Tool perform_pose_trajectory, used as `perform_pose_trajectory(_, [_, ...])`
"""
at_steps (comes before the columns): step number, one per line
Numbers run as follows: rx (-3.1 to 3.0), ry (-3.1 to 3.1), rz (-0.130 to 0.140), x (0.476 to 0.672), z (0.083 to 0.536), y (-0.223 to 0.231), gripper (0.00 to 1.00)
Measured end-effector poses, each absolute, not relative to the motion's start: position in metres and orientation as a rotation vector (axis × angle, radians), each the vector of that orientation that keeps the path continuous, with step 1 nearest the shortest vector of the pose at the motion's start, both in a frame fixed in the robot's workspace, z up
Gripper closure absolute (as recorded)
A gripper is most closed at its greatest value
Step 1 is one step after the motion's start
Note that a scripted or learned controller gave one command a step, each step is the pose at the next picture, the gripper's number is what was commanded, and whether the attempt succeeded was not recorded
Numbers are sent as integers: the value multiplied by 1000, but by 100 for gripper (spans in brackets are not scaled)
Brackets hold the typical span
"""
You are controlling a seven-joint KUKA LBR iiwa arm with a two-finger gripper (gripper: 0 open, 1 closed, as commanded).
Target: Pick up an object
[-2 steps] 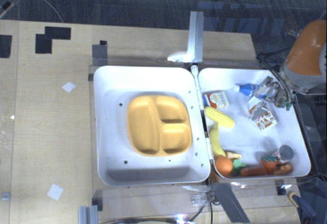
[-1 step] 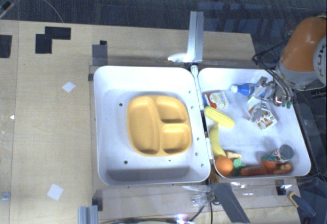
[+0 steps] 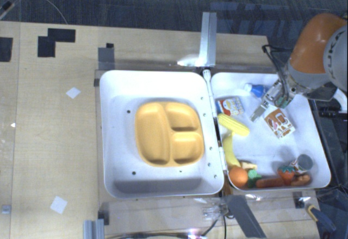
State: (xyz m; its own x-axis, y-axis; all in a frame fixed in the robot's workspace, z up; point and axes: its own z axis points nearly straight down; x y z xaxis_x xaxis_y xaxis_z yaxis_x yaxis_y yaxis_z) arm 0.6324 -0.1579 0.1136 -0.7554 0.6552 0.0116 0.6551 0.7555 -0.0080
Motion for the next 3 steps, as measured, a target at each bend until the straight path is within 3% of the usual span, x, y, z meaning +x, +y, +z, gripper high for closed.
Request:
perform_pose_trajectory(1, [-1182, -2915, -3, 655, 103, -121, 0])
perform_pose_trajectory(2, [-1523, -2755, -4, 614, 104, -102, 0])
perform_pose_trajectory(3, [-1220, -2916, -4, 548, 91, -106, 0])
